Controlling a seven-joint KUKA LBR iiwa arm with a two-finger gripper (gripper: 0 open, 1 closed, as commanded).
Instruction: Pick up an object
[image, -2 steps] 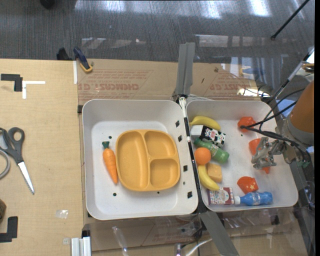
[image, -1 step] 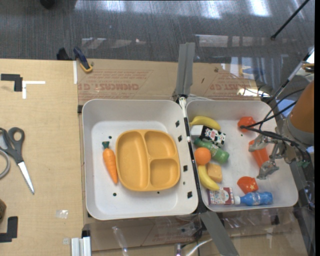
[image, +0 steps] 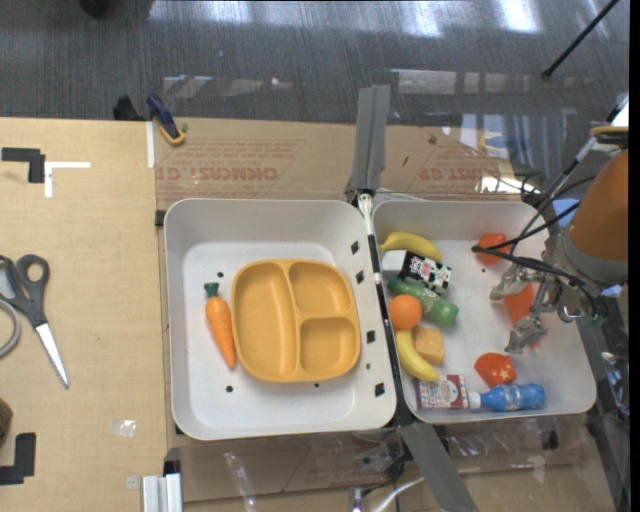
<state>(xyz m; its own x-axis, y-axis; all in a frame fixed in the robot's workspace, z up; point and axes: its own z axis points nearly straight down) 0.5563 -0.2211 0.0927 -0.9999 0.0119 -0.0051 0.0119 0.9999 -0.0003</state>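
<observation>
Gripper (image: 527, 322) hangs low over the right bin (image: 575, 400), near its right wall, at an orange-red piece (image: 517, 300); whether its fingers are parted or clamped on anything cannot be told. Bare white floor lies left of it, with two more red pieces (image: 491, 246) (image: 496, 368) above and below. A blue bottle (image: 512, 398) and a red-and-white carton (image: 442, 393), print unreadable, line the front wall. Bananas (image: 410, 243), an orange (image: 405, 312) and a cow-patterned box (image: 424, 271) crowd the divider. Left bin (image: 185, 400) holds a yellow divided plate (image: 296, 320) and a carrot (image: 221, 325). Cardboard behind reads mirrored lettering. Scissors (image: 38, 310) lie on the bench.
</observation>
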